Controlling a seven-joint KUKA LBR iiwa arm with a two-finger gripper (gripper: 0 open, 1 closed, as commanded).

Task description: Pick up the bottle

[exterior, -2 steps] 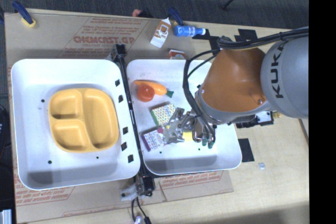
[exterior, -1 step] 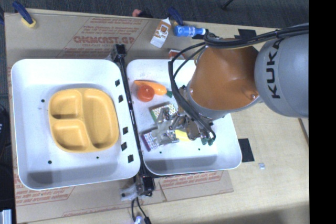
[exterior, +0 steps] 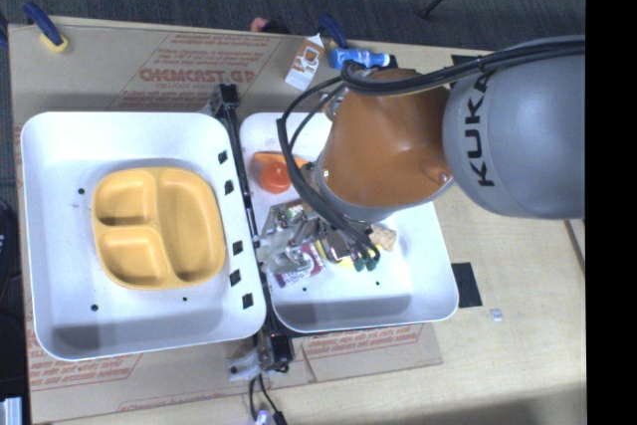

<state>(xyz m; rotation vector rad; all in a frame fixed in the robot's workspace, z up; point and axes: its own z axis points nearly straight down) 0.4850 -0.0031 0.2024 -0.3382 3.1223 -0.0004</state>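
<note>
The arm's orange band (exterior: pixel 383 144) and grey body cover most of the right bin (exterior: pixel 428 289). Below the band, the gripper (exterior: pixel 299 242) reaches down into a pile of small items (exterior: pixel 333 252) near the bin's left wall. An orange object with a rounded end (exterior: pixel 271 172), possibly the bottle, lies at the bin's back left, just left of the wrist and partly hidden by it and a black cable. I cannot make out anything held in the gripper.
The left bin (exterior: pixel 50 214) holds a yellow divided plate (exterior: pixel 157 224). A black divider with clips (exterior: pixel 239 204) runs between the bins. Blue clamps (exterior: pixel 348 57) and a small carton (exterior: pixel 305 63) sit on the cardboard behind the right bin.
</note>
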